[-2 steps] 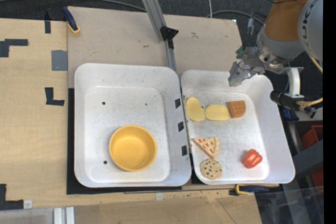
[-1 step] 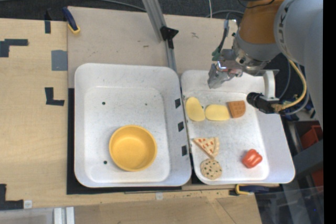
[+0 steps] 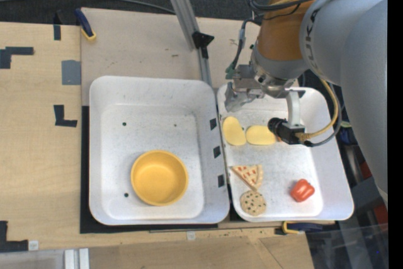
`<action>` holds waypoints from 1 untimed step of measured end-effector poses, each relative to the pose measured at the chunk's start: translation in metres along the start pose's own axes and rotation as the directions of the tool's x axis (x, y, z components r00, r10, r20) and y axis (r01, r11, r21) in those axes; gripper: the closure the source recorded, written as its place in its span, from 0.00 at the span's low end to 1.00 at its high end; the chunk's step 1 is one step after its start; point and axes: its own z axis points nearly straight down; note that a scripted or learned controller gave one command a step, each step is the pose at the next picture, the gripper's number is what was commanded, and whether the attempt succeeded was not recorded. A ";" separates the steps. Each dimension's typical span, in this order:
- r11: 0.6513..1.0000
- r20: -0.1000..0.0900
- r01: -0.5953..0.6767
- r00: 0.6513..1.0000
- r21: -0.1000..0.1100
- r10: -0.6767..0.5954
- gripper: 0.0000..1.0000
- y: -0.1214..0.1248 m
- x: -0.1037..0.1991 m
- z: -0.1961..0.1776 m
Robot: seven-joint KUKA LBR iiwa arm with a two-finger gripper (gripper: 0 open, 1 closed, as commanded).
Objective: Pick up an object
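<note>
In the right bin [image 3: 334, 198]: pizza slice [image 3: 247, 174], cookie [image 3: 252, 203], red pepper [image 3: 302, 190]. Gripper [image 3: 239, 97] at far-left corner, just above yellow chips [image 3: 234, 131]; finger state unclear.

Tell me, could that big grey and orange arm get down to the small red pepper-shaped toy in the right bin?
Probably yes. The red pepper-shaped toy lies alone near the right white bin's front corner, apart from the round cookie and pizza slice, nothing over it. The gripper hangs over the same bin's far end.
</note>
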 end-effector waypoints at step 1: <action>1.000 0.001 -0.001 1.000 0.000 0.001 1.00 -0.017 0.048 -0.002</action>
